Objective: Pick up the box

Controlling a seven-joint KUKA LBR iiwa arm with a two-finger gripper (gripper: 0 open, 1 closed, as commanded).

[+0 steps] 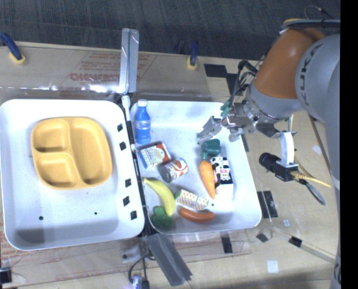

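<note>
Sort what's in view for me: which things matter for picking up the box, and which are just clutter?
For the job:
- box, blue and white, in the right bin beside the bottle
- gripper, hovering over the right bin

Lying about:
- water bottle
- can
- carrot
- banana
- cow-patterned carton
- yellow divided tray in the left bin

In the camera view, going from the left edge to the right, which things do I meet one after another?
yellow divided plate → blue water bottle → small box → can → carrot → black-and-white cow-pattern carton → gripper
</note>
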